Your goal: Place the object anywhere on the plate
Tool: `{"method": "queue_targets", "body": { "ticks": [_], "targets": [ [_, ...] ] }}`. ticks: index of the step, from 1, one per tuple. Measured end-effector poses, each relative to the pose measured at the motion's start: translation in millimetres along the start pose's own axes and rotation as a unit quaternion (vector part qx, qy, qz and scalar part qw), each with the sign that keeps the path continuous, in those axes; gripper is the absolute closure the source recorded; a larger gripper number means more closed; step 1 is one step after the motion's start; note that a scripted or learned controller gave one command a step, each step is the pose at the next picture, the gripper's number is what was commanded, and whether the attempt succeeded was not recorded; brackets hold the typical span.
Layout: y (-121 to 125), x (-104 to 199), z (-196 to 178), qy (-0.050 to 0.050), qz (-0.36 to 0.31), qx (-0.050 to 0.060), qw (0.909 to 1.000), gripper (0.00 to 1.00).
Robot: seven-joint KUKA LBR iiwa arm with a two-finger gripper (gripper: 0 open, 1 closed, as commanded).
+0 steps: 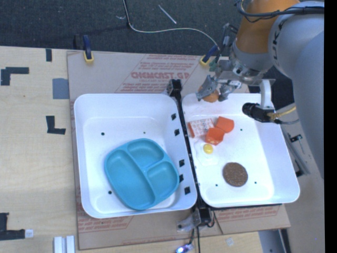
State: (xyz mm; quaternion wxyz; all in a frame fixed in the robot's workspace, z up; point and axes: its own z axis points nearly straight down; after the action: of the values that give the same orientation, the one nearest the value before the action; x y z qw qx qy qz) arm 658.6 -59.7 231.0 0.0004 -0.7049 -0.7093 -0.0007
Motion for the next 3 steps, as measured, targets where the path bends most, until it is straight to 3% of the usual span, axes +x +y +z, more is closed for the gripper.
{"method": "queue_targets", "body": {
  "ticks": [1,3],
  "targets": [
    [1.6,46.3,1.1,0.0,0.0,0.001,1.0,1.0],
    [-21.0,154.3,12.5,0.0,0.0,0.002,1.0,1.0]
  ]
}}
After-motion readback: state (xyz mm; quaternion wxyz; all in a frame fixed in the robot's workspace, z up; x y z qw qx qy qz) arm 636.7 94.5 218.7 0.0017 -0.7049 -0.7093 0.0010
